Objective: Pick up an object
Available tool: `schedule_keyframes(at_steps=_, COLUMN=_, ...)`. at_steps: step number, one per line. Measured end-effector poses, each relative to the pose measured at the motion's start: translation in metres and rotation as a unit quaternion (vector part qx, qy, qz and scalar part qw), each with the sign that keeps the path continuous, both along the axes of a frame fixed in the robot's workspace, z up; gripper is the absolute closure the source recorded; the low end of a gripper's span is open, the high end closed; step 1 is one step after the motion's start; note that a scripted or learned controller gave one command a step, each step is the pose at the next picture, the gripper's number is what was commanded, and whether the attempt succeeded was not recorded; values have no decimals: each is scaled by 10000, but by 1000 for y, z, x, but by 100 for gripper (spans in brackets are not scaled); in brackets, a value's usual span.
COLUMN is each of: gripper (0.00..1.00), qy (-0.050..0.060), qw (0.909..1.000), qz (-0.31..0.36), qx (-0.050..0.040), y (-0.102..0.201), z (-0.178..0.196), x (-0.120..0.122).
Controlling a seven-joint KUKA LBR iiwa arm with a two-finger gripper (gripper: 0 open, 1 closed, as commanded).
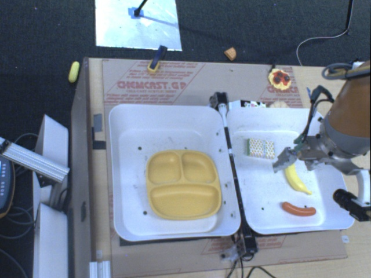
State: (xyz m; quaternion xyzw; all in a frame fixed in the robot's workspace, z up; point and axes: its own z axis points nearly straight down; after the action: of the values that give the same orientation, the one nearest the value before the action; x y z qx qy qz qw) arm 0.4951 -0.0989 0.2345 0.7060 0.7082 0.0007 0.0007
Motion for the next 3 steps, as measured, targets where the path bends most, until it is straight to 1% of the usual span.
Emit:
schedule_keyframes(at_steps=1, gripper=0, qy=4, qw=10000, qz=-14, qx=-5, y=-51, z=-30, x=28)
schedule_keyframes(at_steps=2, gripper=0, qy=-2, qw=10000, qz=-10, qx=-6, y=-84, z=-150, x=50)
schedule_keyframes(at_steps=3, gripper=100, qy=-9, qw=10000, qz=-8, qx=-3, y=-84, z=-140, x=51)
